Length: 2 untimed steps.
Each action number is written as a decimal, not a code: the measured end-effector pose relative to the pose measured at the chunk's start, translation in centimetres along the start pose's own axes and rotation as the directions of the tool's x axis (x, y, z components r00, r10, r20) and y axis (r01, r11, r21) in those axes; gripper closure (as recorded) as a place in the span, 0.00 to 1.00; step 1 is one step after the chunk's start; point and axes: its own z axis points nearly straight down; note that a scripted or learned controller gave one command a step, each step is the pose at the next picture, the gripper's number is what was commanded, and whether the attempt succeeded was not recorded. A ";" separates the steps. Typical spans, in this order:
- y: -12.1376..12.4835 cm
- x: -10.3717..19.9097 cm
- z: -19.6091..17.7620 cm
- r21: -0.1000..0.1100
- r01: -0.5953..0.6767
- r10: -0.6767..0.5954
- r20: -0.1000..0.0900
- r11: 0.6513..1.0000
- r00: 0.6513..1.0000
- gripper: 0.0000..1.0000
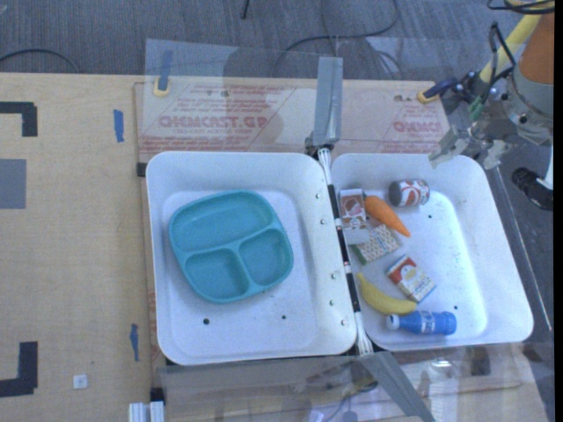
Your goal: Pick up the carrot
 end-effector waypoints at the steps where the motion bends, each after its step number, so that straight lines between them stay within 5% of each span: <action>1: -2.1 -0.4 -0.3 -0.001 0.253 -0.253 0.001 0.967 0.967 0.00; 2: -6.0 6.3 9.1 -0.001 0.337 -0.337 0.000 0.941 0.941 0.00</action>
